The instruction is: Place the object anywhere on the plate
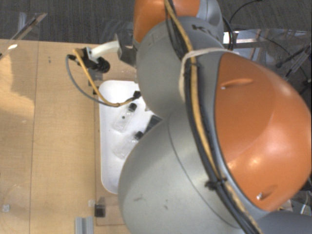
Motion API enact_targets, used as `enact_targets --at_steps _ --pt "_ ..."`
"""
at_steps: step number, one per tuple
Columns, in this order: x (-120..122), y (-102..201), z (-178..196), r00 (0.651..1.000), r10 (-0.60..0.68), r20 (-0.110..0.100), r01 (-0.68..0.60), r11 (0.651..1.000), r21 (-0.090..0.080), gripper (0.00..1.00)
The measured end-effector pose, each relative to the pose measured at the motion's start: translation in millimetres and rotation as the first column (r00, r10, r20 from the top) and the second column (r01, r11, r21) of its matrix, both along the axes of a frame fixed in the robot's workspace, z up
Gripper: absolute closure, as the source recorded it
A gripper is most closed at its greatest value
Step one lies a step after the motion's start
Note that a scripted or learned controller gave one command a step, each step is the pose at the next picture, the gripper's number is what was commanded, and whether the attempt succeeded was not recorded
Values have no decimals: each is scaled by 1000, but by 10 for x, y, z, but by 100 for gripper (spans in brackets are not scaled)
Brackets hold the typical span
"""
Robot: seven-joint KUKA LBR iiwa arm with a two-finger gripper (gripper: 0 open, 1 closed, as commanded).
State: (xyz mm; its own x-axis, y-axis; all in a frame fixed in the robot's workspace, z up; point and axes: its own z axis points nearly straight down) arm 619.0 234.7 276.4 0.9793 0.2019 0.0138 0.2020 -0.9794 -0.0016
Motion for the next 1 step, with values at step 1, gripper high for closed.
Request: enact_targets --at_steps 1 --pt "332 7 -1124 969 247 -13 -247 969 -4 0"
